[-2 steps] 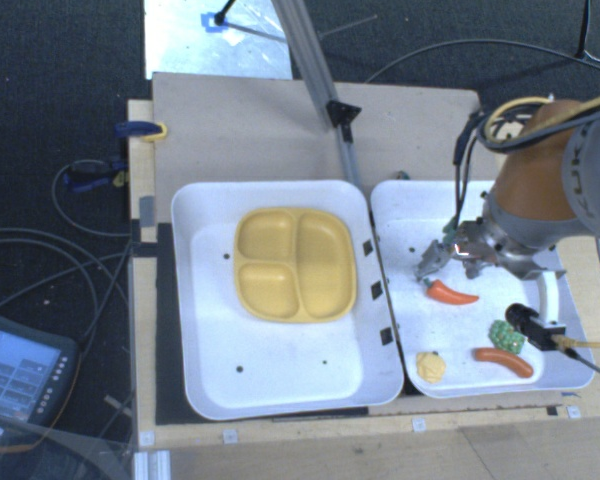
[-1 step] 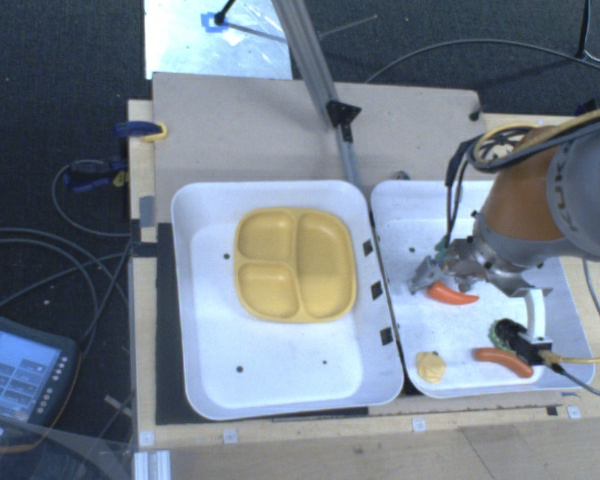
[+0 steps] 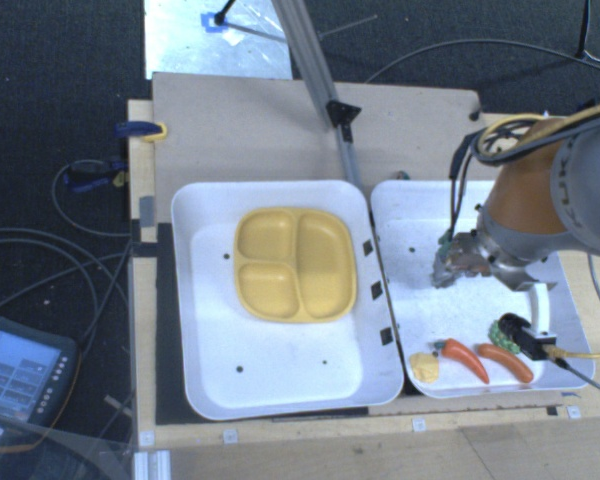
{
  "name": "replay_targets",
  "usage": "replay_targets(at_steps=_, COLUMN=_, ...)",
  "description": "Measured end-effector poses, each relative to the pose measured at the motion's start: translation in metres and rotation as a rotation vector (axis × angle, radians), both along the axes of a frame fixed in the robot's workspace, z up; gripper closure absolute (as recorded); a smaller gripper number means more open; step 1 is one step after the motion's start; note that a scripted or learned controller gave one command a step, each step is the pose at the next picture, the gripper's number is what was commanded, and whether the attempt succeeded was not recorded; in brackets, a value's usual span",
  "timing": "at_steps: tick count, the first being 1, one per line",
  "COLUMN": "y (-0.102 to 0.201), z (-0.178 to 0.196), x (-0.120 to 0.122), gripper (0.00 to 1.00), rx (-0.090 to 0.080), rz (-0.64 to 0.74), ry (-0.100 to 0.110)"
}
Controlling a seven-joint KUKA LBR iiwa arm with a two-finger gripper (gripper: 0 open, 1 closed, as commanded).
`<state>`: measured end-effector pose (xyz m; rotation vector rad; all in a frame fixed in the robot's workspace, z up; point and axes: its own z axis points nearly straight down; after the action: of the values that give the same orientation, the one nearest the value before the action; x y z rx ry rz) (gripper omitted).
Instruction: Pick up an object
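My gripper (image 3: pixel 448 266) hangs low over the middle of the right bin (image 3: pixel 410 230), with the white floor under it bare. Near that bin's front edge lie two orange-red, carrot-like pieces: one (image 3: pixel 466 359) slanting at the middle, the other (image 3: pixel 506 362) just to its right. A small pale yellow piece (image 3: pixel 423 369) rests in the front left corner. A small green thing (image 3: pixel 501 329) shows behind the right carrot-like piece. All of these lie well in front of the gripper, apart from it.
The left bin (image 3: pixel 210 368) holds a yellow divided plate (image 3: pixel 295 264) toward its back. A grey pole (image 3: pixel 310 53) slants in from the top, ending behind the bins' shared wall. Cables and a handheld pendant (image 3: pixel 20 368) lie off the bench at left.
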<state>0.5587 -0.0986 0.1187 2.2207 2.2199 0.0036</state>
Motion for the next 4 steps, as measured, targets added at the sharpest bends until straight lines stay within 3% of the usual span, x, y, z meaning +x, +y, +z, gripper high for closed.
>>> replay_targets(at_steps=1, y=0.001, z=0.063, x=-0.003, gripper=1.00, rx=-0.001, rz=0.005, ry=-0.005)
replay_targets(at_steps=2, y=0.001, z=0.084, x=-0.002, gripper=1.00, rx=-0.001, rz=0.006, ry=-0.002)
replay_targets(at_steps=4, y=0.096, z=0.108, x=0.049, gripper=1.00, rx=0.002, rz=0.011, ry=-0.002)
